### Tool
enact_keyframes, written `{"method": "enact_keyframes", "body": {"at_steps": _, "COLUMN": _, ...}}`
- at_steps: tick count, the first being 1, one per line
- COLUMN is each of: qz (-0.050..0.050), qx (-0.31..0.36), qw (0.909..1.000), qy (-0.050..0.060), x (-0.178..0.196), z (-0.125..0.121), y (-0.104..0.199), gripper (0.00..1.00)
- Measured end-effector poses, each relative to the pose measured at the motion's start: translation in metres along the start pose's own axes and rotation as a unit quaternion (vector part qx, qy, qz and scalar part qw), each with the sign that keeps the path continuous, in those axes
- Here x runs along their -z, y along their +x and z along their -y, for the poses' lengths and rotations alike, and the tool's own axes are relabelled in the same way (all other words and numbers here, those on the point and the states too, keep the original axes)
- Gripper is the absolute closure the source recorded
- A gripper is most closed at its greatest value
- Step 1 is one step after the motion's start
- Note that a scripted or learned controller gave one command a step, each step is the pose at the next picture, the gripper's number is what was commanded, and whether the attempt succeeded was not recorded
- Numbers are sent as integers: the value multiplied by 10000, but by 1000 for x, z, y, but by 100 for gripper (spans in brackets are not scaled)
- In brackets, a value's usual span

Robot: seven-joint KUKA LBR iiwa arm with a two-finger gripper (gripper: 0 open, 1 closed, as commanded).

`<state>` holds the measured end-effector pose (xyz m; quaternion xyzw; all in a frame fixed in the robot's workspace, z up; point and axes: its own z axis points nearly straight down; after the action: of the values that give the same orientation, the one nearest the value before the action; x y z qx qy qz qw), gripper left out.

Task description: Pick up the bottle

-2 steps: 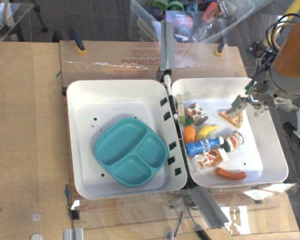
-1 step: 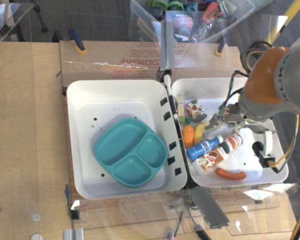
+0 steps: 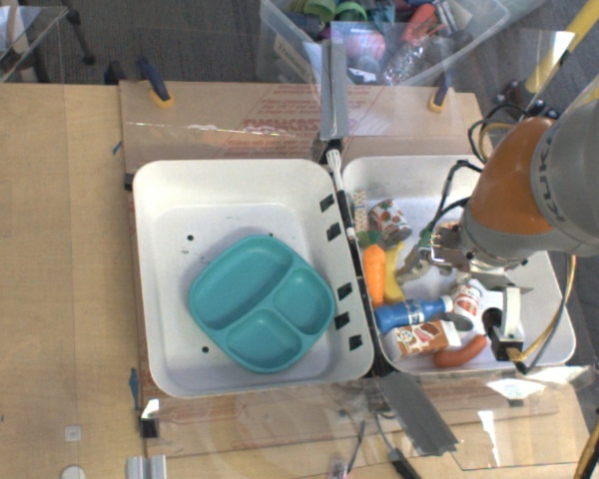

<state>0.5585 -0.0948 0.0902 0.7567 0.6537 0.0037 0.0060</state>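
Note:
A blue bottle (image 3: 411,314) lies on its side in the right bin (image 3: 551,267), near the front, with a white and red end toward the right. My gripper (image 3: 415,263) hangs just above and behind the bottle, low in the bin beside an orange carrot (image 3: 376,272). The grey arm with its orange band (image 3: 504,183) reaches in from the right and hides the back right of the bin.
A brown labelled packet (image 3: 426,339) and a red sausage (image 3: 462,352) lie in front of the bottle. Small packets (image 3: 384,223) sit at the back of the right bin. The left bin (image 3: 170,218) holds a teal divided plate (image 3: 263,302). A clear tub of toys (image 3: 379,13) stands behind.

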Motion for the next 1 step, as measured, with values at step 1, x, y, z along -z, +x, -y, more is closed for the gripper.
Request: {"method": "enact_keyframes", "body": {"at_steps": 1, "qz": -8, "qx": -529, "qw": 9986, "qy": -64, "x": 2, "z": 57, "y": -22, "gripper": 0}}
